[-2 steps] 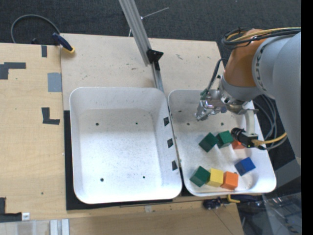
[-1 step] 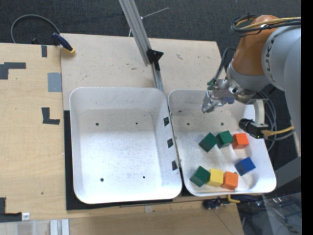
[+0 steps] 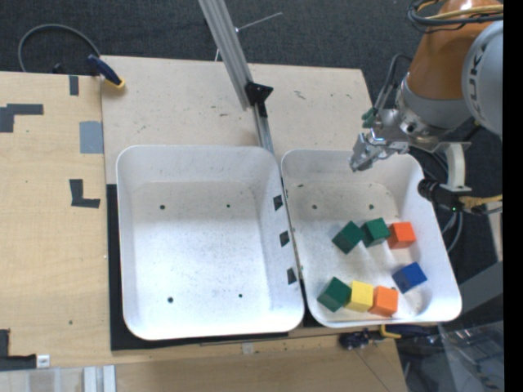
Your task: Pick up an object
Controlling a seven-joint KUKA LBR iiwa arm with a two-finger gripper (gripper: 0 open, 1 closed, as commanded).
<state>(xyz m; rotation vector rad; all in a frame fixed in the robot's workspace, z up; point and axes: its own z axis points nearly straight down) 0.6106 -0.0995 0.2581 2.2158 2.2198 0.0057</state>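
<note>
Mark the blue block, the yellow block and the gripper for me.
blue block (image 3: 409, 277): camera view, on its top face.
yellow block (image 3: 361, 295): camera view, on its top face.
gripper (image 3: 364, 158): camera view, at its fingertips above the right bin's far edge.

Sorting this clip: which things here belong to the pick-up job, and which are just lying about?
Job:
- gripper
- right bin
- seven blocks in it: dark green, green, orange, blue, green, yellow, orange

Lying about:
- left bin
- metal rail
- black cable

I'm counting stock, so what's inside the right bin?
The right bin holds seven blocks: three green, two orange, one yellow, one blue. The gripper covers a bit of its far rim.
</note>
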